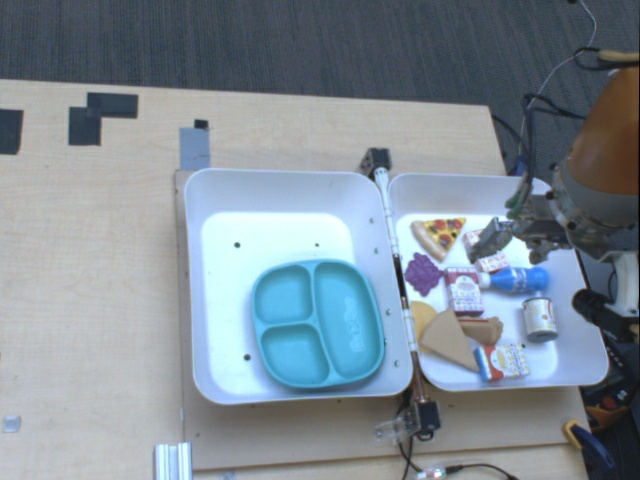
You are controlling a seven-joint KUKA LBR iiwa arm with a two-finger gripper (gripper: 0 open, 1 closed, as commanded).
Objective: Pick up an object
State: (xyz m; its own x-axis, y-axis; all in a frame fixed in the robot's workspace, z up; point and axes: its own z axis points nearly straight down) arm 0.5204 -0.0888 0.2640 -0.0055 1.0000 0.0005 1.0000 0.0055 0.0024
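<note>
Right bin point(590, 373): a red-and-white carton point(503, 363) is seen nearest, with a tan wedge point(450, 340), a small tin can point(539, 319), a milk carton point(464, 291), a blue bottle point(515, 280), purple grapes point(422, 273) and a pizza slice point(440, 234) behind.
Left bin point(215, 203): a blue divided tray point(317, 321) is held.
Worktop point(90, 298): both bins are carried.
Pincer point(491, 242): poised over the blue bottle's cap end, nothing seen gripped; its opening cannot be told.
Arm: reached in from the right, orange band point(610, 138) uppermost.
</note>
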